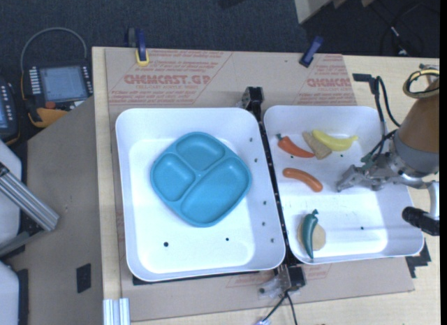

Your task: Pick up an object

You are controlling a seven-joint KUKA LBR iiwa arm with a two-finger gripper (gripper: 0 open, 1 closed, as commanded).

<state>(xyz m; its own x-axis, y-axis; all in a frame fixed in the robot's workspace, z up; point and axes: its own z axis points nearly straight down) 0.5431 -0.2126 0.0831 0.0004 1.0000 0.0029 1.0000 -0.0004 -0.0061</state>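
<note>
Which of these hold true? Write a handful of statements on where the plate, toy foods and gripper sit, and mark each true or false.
1. The blue divided plate lies in the left bin. True.
2. The banana rests on the plate. False: it lies in the right bin.
3. The gripper is over the right bin. True.
4. The green pepper is between the gripper's fingers. False: it lies apart, nearer the bin's front.

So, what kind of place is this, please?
Most likely a robotics lab bench for grasping trials. Two white bins sit side by side on a board, toy food such as a banana lies in the right one, and a control pendant rests beside the bench.
</note>
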